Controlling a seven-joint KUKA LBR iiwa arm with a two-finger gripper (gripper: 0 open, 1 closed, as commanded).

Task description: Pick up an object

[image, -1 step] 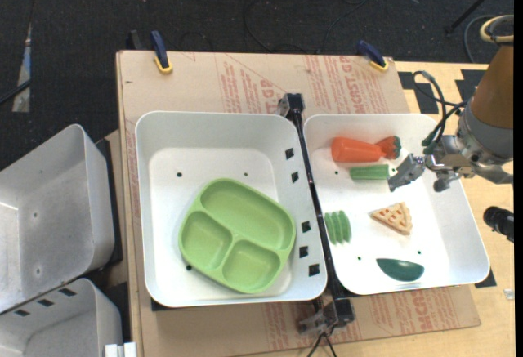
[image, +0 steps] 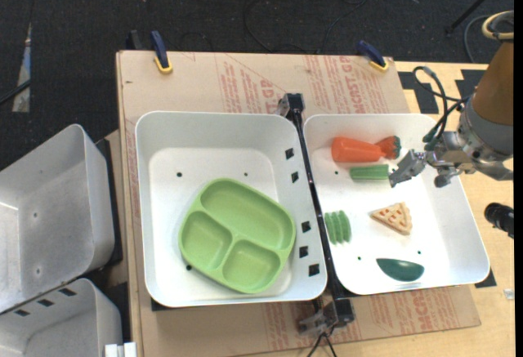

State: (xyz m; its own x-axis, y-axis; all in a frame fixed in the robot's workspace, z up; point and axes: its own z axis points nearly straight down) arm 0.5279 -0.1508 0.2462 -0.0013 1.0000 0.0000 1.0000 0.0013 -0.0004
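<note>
No object is seen between the fingers of the gripper (image: pixel 415 167); whether those fingers are spread or closed cannot be told from this view; the pick is therefore judged not yet made. The gripper is found over the right bin (image: pixel 472 220), near its right wall, just beside the right end of the green stick (image: pixel 369 173); that piece is judged the likeliest target, though this is not certain. The orange carrot (image: pixel 359 150) lies just above the stick, near but seemingly apart from it; a descent there is judged liable to nudge both. The tan wedge (image: pixel 393 218) lies below the gripper with bare floor on every side; the ridged green piece (image: pixel 337 226) is close to the dividing wall; the dark green piece (image: pixel 400 269) is near the front rim. In the left bin (image: pixel 155 184) the green divided plate (image: pixel 236 234) is noted, well apart from the arm. What remains is judged to be descent, closure and lift; open room is best at the bin's middle.
</note>
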